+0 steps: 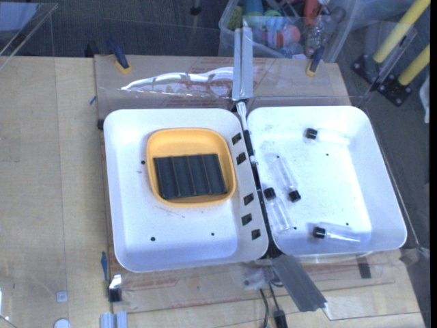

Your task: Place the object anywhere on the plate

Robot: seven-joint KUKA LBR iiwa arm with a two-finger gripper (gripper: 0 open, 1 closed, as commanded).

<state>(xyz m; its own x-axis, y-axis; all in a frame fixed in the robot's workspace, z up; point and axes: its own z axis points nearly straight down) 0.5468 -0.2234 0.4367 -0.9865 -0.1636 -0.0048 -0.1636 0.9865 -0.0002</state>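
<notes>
Across the right bin, four clear tubes; left, one plate.

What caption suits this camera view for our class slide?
Yellow plate holding a dark ridged block in the left bin; clear tubes in the right bin.

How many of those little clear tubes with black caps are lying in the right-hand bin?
4, as far as I can tell. One tube lies near the right bin's far edge, two lie close to the divider, and one near the front. Being transparent, another could escape notice.
</notes>
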